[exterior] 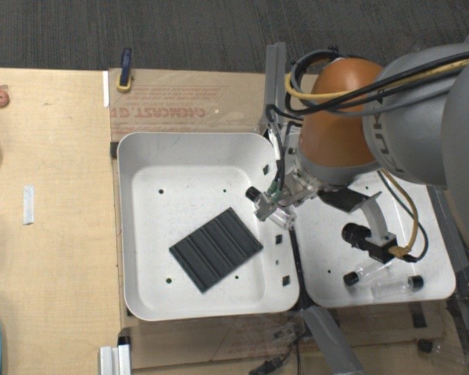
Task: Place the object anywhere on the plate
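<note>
The big grey arm (391, 123) looms over the right bin (328, 280). In the left bin (133, 233), our landmark, lies a dark ribbed plate (216, 249), flat and slightly toward its right wall. At the left bin's right rim hovers the hand (275, 205), something small and clear glinting at its tips; whether it grips that or how it is set I cannot tell. Beyond that rim, in the right bin, lies a clear tube with a black cap (383, 281), likely the object: light, stiff, slippery, prone to roll. Best taken across its middle, I'd judge.
</note>
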